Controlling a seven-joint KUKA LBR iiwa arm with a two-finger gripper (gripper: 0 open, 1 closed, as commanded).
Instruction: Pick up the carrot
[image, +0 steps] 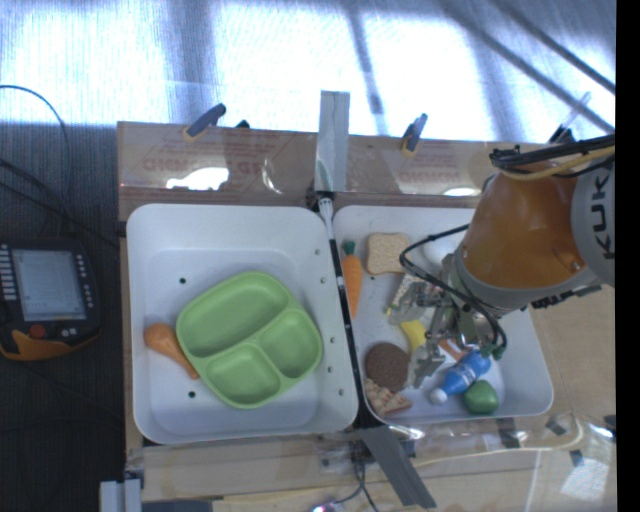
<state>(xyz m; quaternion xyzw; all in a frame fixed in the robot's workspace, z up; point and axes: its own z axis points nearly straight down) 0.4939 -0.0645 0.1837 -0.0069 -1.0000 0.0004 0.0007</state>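
The carrot is a short orange cone with a small green top. It lies along the left wall of the right bin, pointing toward the front. My gripper hangs below the orange wrist band over the middle of the right bin, among small items. It is well to the right of the carrot and not touching it. Wires and the wrist hide much of the gripper.
The right bin also holds a bread slice, a yellow piece, a brown cookie, a blue bottle and a green item. In the left bin are a green divided plate and an orange club-shaped item.
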